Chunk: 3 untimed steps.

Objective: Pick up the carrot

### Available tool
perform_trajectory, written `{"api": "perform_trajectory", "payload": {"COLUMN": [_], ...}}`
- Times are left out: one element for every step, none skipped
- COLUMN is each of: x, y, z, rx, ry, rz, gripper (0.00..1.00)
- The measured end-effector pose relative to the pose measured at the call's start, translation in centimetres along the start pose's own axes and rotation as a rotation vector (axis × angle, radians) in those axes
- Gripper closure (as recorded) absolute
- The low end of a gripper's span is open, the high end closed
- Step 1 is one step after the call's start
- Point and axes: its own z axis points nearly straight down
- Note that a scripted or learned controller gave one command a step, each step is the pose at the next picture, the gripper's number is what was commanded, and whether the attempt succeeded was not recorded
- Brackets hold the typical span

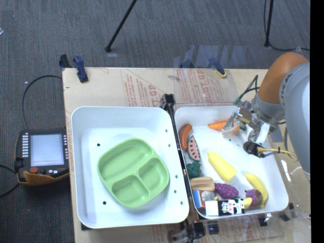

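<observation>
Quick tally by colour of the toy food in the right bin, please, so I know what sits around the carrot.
Orange: 2, carrot, hot dog
Yellow: 2, corn, banana
Red: 1, watermelon slice
Green: 1, broccoli
Purple: 1, grapes
Tan: 1, bread
Black and white: 1, milk carton
Total: 9

A pale green three-compartment plastic plate [132,172] lies in the left shallow white bin [83,135], while the right white bin [279,186] holds a small orange carrot [218,126], a yellow corn cob [221,166], a yellow banana [257,185], and purple grapes [226,190]. There too are a red watermelon slice with black seeds [194,147] and a black-and-white cow-patterned carton [231,206]. The grey arm carries an orange band [279,77] over the brown table [126,87].
</observation>
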Motion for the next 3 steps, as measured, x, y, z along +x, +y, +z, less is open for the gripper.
{"api": "perform_trajectory", "payload": {"x": [0.1,-1.6,-1.6], "y": [0.1,-8.3,-8.3], "z": [-1.0,0.3,0.2], "rx": [-0.008,-0.013,-0.016], "ry": [-0.003,-0.009,-0.009], "rz": [-0.009,-0.181,-0.180], "gripper": [1.00,1.00,0.00]}}
